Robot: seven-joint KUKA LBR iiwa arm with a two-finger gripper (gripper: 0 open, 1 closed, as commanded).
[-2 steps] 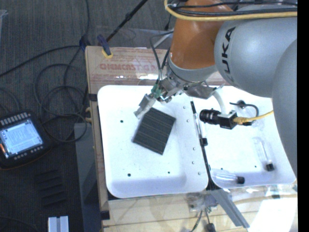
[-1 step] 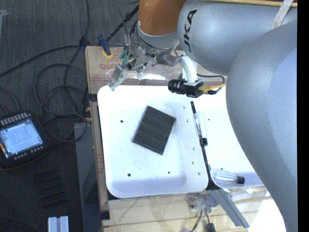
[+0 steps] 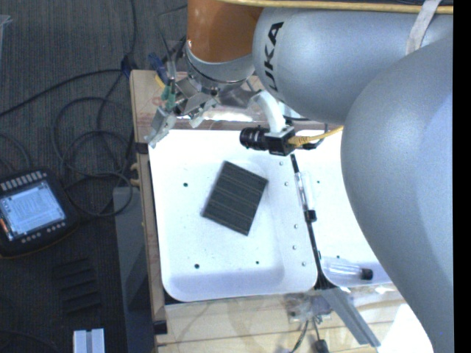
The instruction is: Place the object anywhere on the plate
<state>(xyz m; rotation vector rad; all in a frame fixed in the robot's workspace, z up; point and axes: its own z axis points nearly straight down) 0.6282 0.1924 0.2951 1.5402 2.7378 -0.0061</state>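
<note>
Dark carpet with loose cables surrounds the wooden bench, and on it the left white bin carries a dark ribbed plate lying flat near its middle, probably so that it is easy to reach from above. The gripper hangs over the far left corner of this bin, well apart from the plate. I cannot tell how its fingers stand or where the object is.
</note>
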